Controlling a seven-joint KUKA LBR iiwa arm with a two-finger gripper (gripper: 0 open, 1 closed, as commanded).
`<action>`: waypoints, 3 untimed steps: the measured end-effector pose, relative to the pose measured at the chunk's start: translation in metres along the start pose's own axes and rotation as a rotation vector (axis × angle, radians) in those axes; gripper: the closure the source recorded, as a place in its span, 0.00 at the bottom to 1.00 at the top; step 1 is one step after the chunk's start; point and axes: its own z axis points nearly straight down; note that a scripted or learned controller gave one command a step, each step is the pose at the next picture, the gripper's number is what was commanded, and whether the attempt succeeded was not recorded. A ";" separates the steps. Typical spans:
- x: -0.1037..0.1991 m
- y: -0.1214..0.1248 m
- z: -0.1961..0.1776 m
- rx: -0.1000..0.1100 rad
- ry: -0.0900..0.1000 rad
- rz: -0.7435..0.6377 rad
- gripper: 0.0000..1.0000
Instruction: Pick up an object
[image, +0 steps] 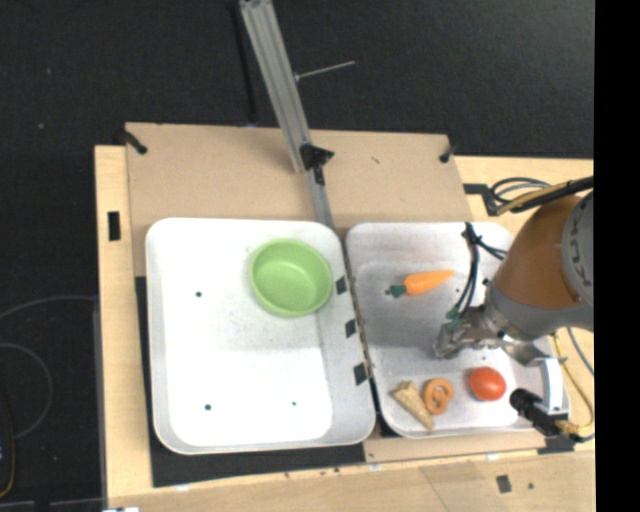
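The orange carrot with green tip lies clear mid-bin; gripper below it, grip unreadable.

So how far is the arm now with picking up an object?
Nothing looks picked up yet. The claw is low in the right bin, among the carrot, tomato and pretzel, which all lie on the floor. The green bowl sits in the left bin. Grasping and lifting remain.
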 end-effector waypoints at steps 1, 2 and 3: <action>-0.001 0.012 -0.051 -0.002 -0.001 -0.009 1.00; -0.012 0.015 -0.110 -0.003 -0.002 -0.009 1.00; -0.013 0.017 -0.163 -0.003 -0.001 -0.010 1.00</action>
